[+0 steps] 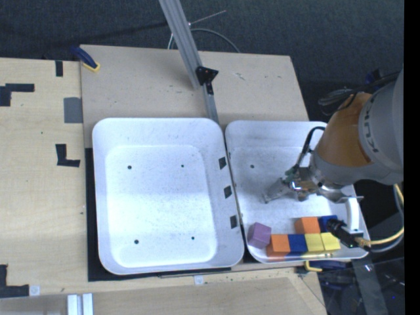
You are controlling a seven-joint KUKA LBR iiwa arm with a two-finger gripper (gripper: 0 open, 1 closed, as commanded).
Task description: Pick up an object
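Along the near edge of the right bin (pixel 275 133) lies a cluster of blocks: a purple block (pixel 260 233) leftmost, then an orange block (pixel 280 243), a blue block (pixel 297 243) and two yellow blocks (pixel 322 242), with a second orange block (pixel 306 225) just behind them; all sit touching or nearly so. Farther in, over the bin's middle, the gripper (pixel 270 194) points left, nothing visible between its fingers; how wide they stand I cannot tell. The arm (pixel 357 136) enters from the right; the left bin (pixel 157 126) lies beside; a metal pole (pixel 180 28) slants beyond.
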